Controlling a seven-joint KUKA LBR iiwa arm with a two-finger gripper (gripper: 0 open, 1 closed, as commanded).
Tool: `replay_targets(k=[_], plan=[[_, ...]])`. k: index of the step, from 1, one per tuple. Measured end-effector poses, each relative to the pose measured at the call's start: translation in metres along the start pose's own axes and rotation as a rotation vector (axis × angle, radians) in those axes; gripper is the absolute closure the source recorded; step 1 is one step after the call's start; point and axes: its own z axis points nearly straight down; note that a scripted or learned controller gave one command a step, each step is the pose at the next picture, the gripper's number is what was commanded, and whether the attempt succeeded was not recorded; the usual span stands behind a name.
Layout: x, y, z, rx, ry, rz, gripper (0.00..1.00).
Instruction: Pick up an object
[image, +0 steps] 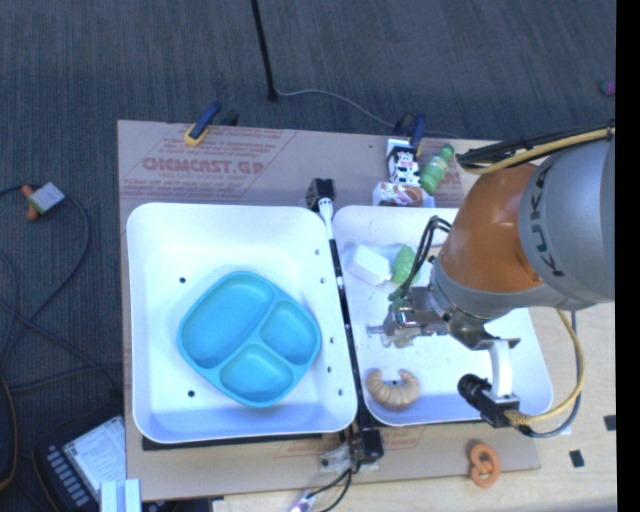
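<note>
The right bin (352, 228) holds a small white block (369, 264), a green oblong piece (403, 264) and a brown curled pastry-like toy (393, 388). My gripper (402, 322) hangs low over the middle of this bin. It is just below the green piece and above the brown toy. The arm's orange band and grey wrist (500, 250) hide much of the bin's right half. Nothing shows clearly held at the gripper's tip.
The left bin (150, 240) bears a blue divided plate (250, 338). A black divider rail (340, 290) runs between the bins. On the board outside lie an orange ring (483, 463), a green-and-white item (420, 172) and a blue clamp (203, 121).
</note>
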Motion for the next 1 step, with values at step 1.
replay_targets(k=[1], plan=[[-0.0023, 0.0009, 0.0000, -0.001, 0.002, -0.003, 1.00]])
